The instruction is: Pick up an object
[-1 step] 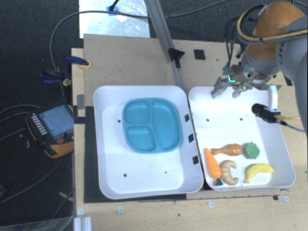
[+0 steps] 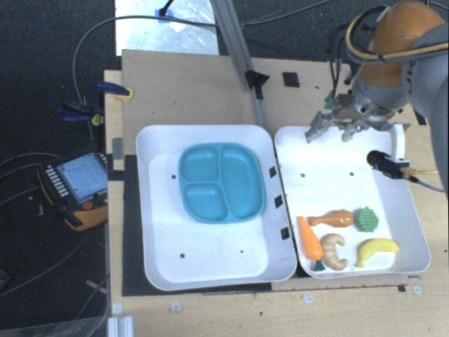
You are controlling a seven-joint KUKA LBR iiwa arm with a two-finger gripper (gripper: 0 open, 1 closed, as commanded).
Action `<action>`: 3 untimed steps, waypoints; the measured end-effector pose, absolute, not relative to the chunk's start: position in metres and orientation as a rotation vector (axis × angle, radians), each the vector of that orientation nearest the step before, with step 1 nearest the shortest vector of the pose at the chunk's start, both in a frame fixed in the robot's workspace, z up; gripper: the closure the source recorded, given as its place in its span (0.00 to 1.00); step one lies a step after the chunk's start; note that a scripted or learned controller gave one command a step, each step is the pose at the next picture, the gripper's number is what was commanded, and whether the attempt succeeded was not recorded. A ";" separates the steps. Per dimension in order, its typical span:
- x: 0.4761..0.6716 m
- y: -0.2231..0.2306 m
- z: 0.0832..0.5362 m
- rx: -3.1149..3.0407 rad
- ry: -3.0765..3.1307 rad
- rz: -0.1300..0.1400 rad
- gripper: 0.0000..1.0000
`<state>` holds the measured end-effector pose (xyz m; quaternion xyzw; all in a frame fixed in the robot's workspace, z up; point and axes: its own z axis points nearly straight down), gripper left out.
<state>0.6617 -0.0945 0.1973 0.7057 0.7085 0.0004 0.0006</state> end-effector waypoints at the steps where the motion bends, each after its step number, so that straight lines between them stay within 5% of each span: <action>1: 0.666 -0.089 0.139 2.213 2.228 0.000 0.00; 2: 0.667 -0.089 0.088 2.212 2.229 0.000 0.00; 3: 0.668 -0.088 0.101 2.208 2.229 0.004 1.00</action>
